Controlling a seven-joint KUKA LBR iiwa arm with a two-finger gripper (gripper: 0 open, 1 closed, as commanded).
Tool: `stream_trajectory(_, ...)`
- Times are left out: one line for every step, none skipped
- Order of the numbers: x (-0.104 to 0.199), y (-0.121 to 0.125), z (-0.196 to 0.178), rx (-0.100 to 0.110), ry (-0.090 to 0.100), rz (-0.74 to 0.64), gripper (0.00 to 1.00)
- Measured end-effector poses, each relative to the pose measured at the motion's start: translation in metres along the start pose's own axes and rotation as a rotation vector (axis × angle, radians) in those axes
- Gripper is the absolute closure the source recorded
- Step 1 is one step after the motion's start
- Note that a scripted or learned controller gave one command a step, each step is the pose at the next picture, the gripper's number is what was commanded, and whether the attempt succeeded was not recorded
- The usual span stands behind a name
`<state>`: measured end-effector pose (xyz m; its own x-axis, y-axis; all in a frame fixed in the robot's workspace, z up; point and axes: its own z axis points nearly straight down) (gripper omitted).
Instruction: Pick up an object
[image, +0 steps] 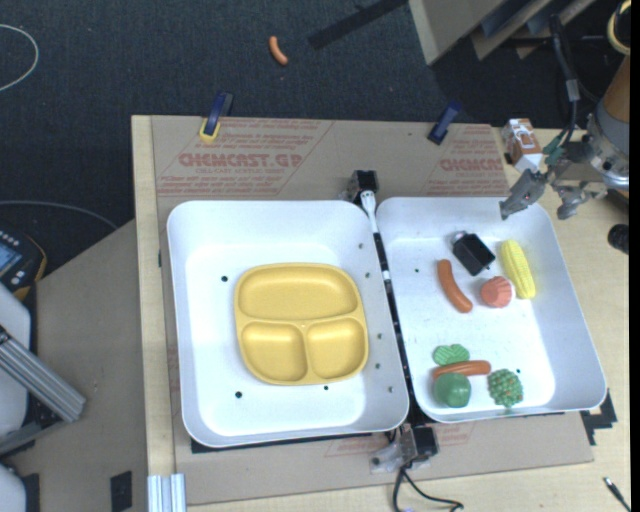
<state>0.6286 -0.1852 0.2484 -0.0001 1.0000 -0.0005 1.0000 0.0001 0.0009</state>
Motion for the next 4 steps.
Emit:
stream_trajectory(0.006, -0.003, 0.044, 0.006, 0.002, -0.001, 0.00)
stream_trajectory(0.006, -0.006, 0.108, 0.008, 0.002, 0.000, 0.00)
stream_trajectory(0.008, -0.005, 0.160, 0.003, 0.006, -0.002, 0.00)
stream_trajectory(0.007, -0.005, 0.146, -0.001, 0.001, -0.002, 1.00)
